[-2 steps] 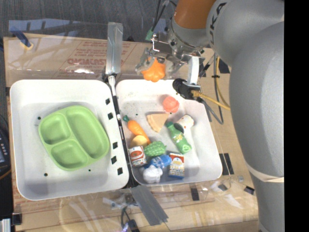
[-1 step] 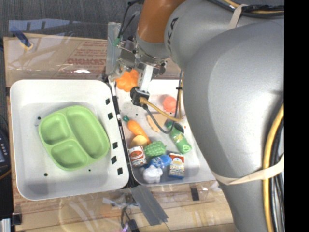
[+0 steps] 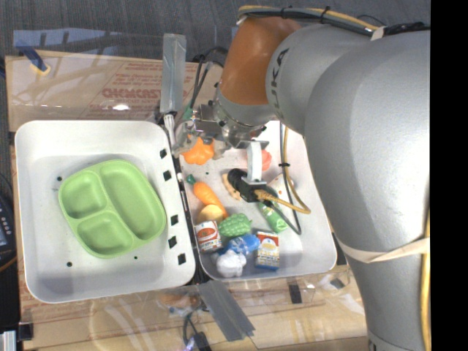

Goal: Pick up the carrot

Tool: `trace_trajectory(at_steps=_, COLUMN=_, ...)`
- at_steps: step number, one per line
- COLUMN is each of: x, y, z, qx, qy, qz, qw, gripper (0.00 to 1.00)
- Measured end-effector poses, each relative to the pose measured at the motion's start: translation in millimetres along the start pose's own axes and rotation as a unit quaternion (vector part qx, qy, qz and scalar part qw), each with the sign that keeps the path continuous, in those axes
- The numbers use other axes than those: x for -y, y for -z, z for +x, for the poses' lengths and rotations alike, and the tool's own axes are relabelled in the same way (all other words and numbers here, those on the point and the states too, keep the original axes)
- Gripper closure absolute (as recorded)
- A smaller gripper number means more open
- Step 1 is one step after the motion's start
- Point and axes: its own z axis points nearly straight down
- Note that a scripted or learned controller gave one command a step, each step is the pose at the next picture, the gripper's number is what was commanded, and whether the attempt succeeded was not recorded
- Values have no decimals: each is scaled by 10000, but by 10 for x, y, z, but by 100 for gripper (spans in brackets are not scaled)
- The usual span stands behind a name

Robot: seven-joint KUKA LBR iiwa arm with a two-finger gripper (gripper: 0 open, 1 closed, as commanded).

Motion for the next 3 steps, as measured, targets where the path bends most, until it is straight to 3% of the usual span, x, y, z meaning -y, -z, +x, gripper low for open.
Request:
trace_trajectory(at_steps=1, x=-361, y=10, z=-159, qx=-1, qy=-1067, qz=-24, qw=9943, gripper=100)
trace_trajectory(at_steps=2, x=-348, y=13, z=83, qx=-8, qy=-2269, qz=-24, qw=9739, gripper=100)
trace_trajectory(at_steps=3, x=-450, y=-104, z=-1127, qx=4, qy=155, qz=-25, qw=9999, gripper=100)
